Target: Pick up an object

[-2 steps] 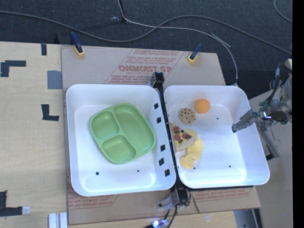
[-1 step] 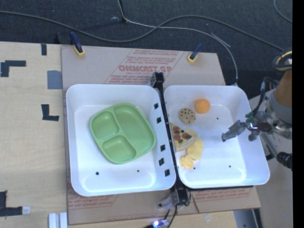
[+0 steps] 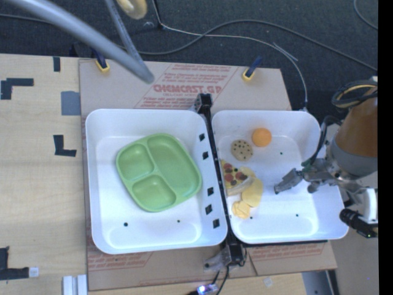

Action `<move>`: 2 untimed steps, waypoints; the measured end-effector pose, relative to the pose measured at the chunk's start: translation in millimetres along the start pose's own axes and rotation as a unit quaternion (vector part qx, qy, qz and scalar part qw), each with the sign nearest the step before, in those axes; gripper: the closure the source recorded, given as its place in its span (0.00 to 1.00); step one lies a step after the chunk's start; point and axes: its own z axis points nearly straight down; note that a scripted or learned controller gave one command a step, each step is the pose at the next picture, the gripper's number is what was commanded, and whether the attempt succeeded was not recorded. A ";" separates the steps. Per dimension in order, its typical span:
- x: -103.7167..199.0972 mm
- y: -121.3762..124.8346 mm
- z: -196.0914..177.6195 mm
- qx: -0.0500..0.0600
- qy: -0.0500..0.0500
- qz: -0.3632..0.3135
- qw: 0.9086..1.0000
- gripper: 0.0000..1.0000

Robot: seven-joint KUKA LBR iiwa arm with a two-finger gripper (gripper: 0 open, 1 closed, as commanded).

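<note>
Plainly legible, red lettering reading "CHEMCAST GP" runs across the brown cardboard sheet that lies under the two white bins on the pale wood surface, with smaller red print around it too blurred to read. Two yellow clamps hold that sheet at its far edge. The left bin carries a smooth, light green divided plate with three compartments and rounded corners. The right bin holds the small things, all gathered toward its left side beside the black divider: a round orange ball near the far wall, a flat round cookie dotted with dark chips just beside it, a wedge-shaped pizza slice with red spots against the divider, and a pale yellow, lumpy piece touching the slice's near side. The tool hangs over the middle of the right bin, its dark grey metal fingers pointing left toward the pizza slice and the yellow piece but apart from both, with nothing between them; I cannot tell whether they are spread or closed. Behind it the grey arm with its orange band enters from the right edge.
</note>
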 end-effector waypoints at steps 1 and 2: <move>7.7 1.0 44.3 -0.001 -0.001 -0.001 1.000 0.00; 8.1 0.7 34.6 -0.001 0.000 -0.001 1.000 1.00</move>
